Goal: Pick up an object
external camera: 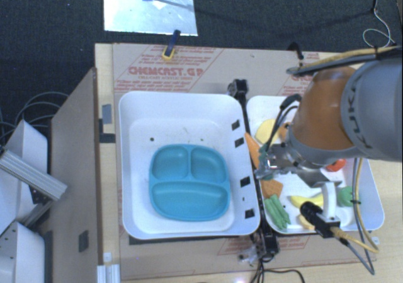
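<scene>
While the pincer (grip unclear) hovers, the left bin holds a blue tray.

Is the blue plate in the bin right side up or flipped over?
Right side up. The blue plate lies flat in the left bin, its three hollow compartments facing up.

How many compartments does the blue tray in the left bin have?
3. The blue tray has two smaller compartments side by side along its far edge and one wide compartment across its near edge. It lies in the left bin.
</scene>
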{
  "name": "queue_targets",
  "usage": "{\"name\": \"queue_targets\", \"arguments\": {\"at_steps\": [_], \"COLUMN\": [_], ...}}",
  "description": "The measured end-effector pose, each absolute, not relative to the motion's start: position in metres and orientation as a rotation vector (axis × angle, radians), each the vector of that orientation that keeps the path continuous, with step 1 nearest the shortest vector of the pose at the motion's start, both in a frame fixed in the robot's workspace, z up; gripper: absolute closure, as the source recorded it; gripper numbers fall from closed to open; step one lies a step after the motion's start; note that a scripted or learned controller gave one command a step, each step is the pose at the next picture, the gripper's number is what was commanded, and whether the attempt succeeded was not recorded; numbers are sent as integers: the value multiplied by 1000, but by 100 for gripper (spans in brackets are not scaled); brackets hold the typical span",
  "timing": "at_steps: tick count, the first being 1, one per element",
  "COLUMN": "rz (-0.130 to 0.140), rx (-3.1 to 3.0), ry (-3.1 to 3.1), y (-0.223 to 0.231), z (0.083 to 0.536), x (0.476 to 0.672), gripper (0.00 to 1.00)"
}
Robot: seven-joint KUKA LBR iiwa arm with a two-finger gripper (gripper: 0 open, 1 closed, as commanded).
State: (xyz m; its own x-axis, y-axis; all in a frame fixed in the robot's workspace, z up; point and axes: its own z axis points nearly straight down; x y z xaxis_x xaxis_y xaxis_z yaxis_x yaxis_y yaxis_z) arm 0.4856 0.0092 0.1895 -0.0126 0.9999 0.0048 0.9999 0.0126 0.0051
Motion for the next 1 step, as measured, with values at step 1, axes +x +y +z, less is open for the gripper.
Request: {"name": "queue_targets", "arguments": {"at_steps": [1], "rz": [18], "rx": [2203], "ry": [2229], "y": [71], "z": [230], "x": [584], "gripper": [100]}}
